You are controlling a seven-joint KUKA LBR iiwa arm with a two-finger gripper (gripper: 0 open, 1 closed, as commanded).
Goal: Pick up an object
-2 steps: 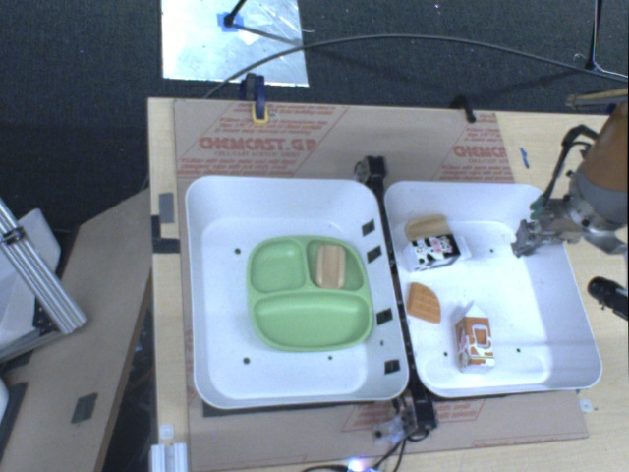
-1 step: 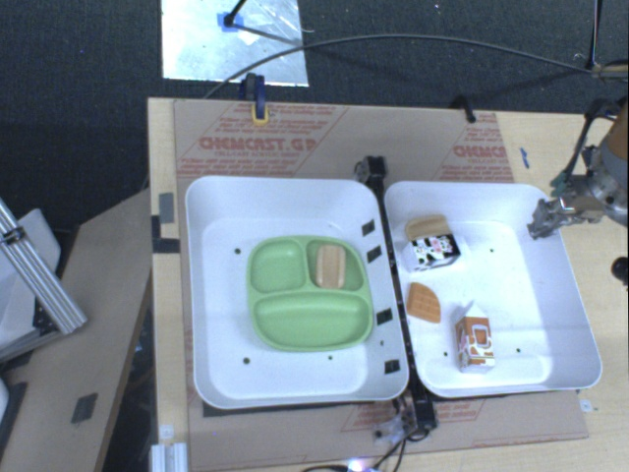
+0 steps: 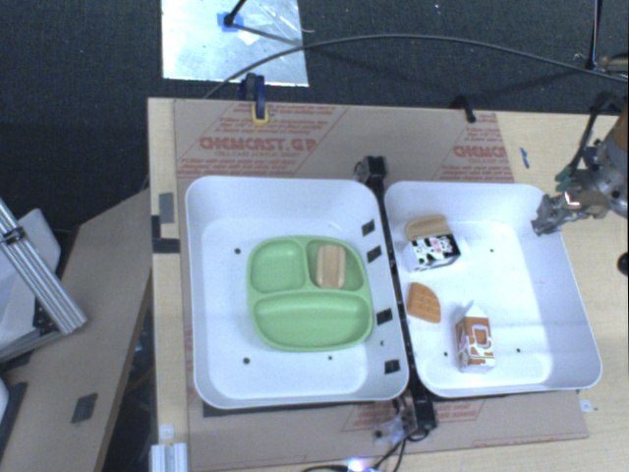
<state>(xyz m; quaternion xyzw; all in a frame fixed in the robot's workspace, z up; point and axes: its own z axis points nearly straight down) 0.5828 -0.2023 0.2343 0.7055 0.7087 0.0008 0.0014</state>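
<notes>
In the right bin (image 3: pixel 550 293) lie a tan bread-like piece on a black-and-white patterned block (image 3: pixel 432 247), an orange cookie-shaped piece (image 3: pixel 425 302) and a small orange-and-white carton (image 3: pixel 475 339). The left bin (image 3: pixel 211 264) holds a green divided plate (image 3: pixel 310 293) with a tan bar (image 3: pixel 330 265) in its upper right compartment. My gripper (image 3: pixel 552 214) hangs at the right bin's far right edge, well to the right of the objects, with nothing seen between its fingers.
The bins sit on a cardboard sheet (image 3: pixel 295 136) on the wooden bench. A blue-and-yellow clamp (image 3: pixel 257 96) stands at the back. Black clips (image 3: pixel 373 170) join the bins along the middle. A metal rail (image 3: pixel 34 273) lies at the left.
</notes>
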